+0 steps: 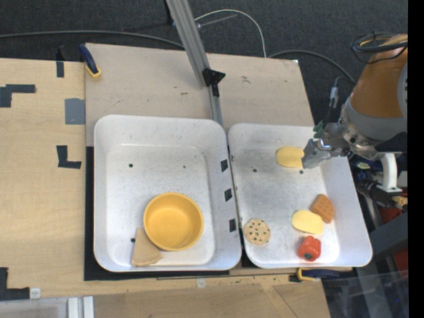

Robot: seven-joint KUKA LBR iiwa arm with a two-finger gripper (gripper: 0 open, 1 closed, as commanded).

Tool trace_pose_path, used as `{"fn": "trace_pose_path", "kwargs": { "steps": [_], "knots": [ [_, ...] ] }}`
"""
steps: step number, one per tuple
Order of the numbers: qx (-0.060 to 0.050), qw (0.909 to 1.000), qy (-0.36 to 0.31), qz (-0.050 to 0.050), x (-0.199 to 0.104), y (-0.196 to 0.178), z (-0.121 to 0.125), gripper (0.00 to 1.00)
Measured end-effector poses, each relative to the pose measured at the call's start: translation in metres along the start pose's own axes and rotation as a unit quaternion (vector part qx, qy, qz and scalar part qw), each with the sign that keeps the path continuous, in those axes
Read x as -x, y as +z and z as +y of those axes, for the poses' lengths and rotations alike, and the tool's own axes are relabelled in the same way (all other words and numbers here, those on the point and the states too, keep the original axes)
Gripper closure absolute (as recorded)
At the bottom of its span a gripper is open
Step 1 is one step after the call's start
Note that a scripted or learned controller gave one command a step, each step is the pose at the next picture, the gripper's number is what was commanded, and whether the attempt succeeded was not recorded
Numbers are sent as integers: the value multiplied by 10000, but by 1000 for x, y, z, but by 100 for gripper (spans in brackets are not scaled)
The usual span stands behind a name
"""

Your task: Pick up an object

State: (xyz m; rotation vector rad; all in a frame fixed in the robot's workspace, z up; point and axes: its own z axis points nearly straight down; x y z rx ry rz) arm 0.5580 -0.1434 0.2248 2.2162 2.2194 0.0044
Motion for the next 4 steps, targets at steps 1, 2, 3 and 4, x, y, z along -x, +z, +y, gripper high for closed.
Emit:
{"fn": "trace_pose_path", "kwargs": {
  "steps": [1,2,3,4],
  "knots": [
    [-2,10000,4,-1,7,-54,-6,100],
    [-22,10000,1,7,7,-73,-6,100],
    [-34,10000,-22,15,-48,-70,-13,100],
    [-46,10000,-27,14,-107,-48,-21,100]
  ]
}}
